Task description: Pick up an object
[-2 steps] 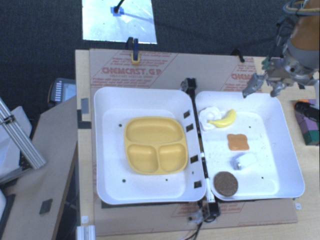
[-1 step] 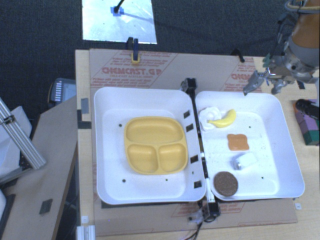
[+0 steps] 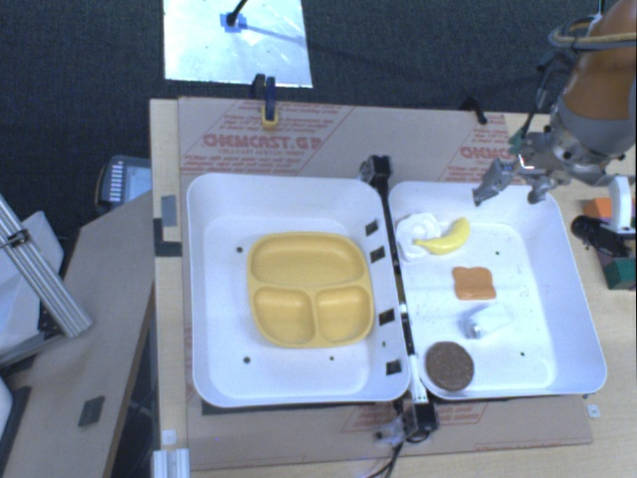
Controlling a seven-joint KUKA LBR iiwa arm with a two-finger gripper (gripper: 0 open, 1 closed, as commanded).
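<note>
Above the far right corner of the right shallow white bin [image 3: 572, 307], the two-finger gripper [image 3: 514, 187] hangs with its jaws spread wide, holding nothing. Below it lie a yellow plastic banana [image 3: 445, 237] touching a white crumpled piece [image 3: 415, 229], an orange toast-shaped slice [image 3: 474, 283], a small pale block [image 3: 478, 322] and a brown round cookie [image 3: 450, 364]. Left, another white bin [image 3: 214, 267] holds a yellow three-compartment plate [image 3: 306, 289].
</note>
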